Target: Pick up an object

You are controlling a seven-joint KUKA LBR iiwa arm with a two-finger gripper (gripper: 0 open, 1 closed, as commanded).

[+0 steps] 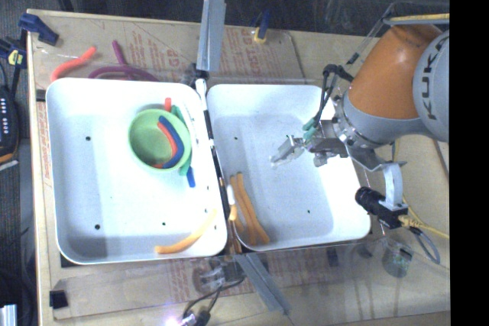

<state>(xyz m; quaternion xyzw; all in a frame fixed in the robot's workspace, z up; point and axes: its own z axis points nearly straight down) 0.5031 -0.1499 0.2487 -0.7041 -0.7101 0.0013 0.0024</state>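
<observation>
Metal end effector (pixel 284 150) hovers over right bin (pixel 336 221), fingers parted, holding nothing.

arm reaching leftward, gripper (pixel 281 154) low, tilted

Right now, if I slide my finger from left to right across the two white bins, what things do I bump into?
Round green plastic bowl → curved yellow strip → long orange sticks leaning by the right bin's left wall → the robot's grey metal gripper.
</observation>
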